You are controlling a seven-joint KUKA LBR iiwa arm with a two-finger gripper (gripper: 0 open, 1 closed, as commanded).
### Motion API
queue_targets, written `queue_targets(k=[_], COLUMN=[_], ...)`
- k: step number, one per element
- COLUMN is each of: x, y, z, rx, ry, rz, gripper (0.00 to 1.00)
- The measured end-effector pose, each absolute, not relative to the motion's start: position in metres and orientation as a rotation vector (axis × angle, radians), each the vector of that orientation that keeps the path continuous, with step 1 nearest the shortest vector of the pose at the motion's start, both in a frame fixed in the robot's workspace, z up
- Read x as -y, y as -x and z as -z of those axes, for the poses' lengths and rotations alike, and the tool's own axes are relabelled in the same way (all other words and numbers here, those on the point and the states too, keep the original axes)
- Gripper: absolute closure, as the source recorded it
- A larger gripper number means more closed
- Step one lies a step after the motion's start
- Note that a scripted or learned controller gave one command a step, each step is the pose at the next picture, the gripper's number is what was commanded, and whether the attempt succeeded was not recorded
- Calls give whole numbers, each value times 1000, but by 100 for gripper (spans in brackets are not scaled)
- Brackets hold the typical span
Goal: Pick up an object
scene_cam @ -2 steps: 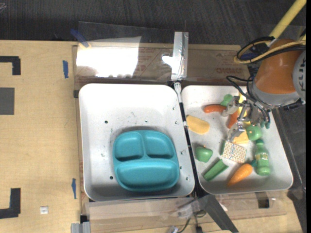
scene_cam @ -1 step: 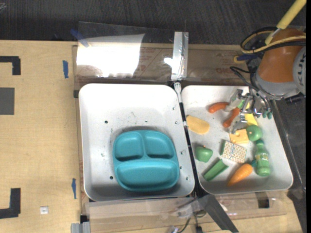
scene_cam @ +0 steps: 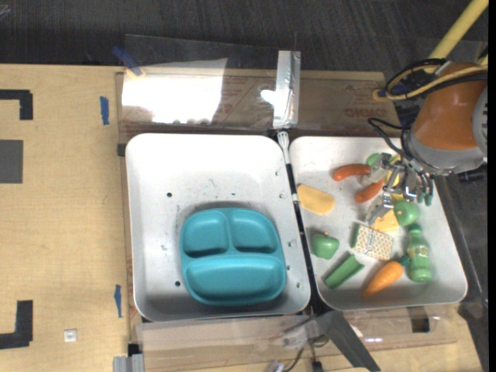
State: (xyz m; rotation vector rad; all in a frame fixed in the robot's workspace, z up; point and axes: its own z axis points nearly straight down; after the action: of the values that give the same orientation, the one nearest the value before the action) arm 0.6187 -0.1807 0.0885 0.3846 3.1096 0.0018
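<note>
Two shallow white bins sit side by side on the bench. The left bin [scene_cam: 147, 208] holds a teal divided tray [scene_cam: 231, 256], three compartments, lying flat toward the near side.

The right bin [scene_cam: 449, 273] holds a scatter of toy food. A yellow piece [scene_cam: 315, 199] lies near the left wall. An orange-red chilli [scene_cam: 350, 172] lies toward the far side, with a second orange piece [scene_cam: 369, 191] just beside it. A small green pepper [scene_cam: 325, 245] sits left of centre, a green cucumber-like piece [scene_cam: 342, 271] lies near the front, and an orange carrot [scene_cam: 384, 277] lies just right of that. A patterned square packet [scene_cam: 373, 242] lies in the middle, touching a yellow wedge [scene_cam: 387, 222]. Green items [scene_cam: 418, 254] are stacked along the right side.

The arm reaches in from the right, orange band [scene_cam: 448, 118] above the wrist. The gripper [scene_cam: 397, 191] is low over the far-right cluster, among the green and orange pieces. Cannot tell its state: cables and clutter hide the tips. No object is visibly held between them.
</note>
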Motion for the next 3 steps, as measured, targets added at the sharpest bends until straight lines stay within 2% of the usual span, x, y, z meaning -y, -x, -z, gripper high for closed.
queue_targets(k=[1,2,3], x=[173,182,159], y=[-638,-607,-617], z=[-89,-89,-88], rx=[-3109,-3099,-3047], ry=[-476,-472,-717], rz=[5,0,-1], gripper=[0,0,0])
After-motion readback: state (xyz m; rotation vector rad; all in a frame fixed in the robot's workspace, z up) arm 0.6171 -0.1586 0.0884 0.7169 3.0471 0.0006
